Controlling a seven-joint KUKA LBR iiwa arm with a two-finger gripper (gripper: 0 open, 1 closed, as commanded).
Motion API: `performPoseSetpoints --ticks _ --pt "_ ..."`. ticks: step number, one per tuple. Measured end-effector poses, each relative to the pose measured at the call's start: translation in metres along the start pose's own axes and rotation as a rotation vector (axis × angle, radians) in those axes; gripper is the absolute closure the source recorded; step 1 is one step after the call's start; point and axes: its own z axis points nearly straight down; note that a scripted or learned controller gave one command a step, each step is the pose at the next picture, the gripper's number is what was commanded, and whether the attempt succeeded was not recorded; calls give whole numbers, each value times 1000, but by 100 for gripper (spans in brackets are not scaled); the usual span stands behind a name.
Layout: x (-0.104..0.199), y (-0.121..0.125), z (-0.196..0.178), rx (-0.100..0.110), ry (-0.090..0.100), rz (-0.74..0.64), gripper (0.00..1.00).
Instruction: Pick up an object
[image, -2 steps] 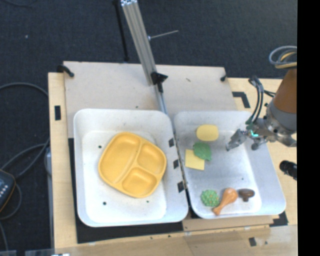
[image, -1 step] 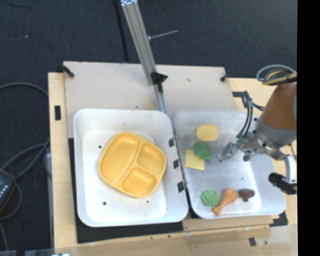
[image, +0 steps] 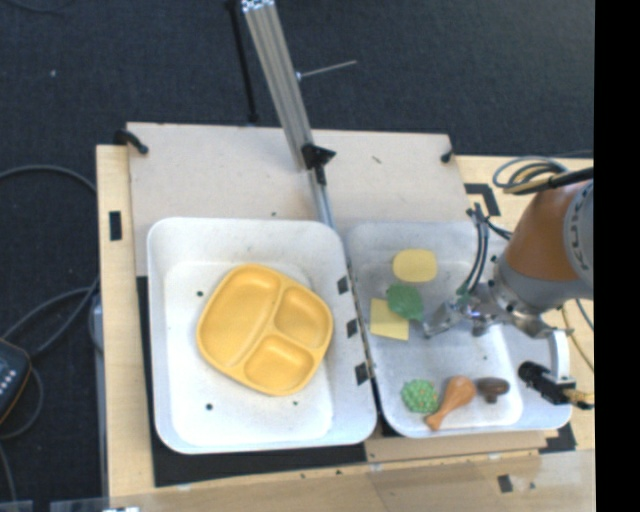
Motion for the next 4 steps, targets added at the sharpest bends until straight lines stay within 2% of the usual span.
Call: performPoseSetpoints --ticks 1,2,3,4 --pt "-1 2 -14 -8 -1 4 100" --pt "-5 5 -79 -11 -3 -3 100" --pt "-12 4 -126 -11 -3 -3 100" --pt "-13 5 -129 -6 -1 -5 100"
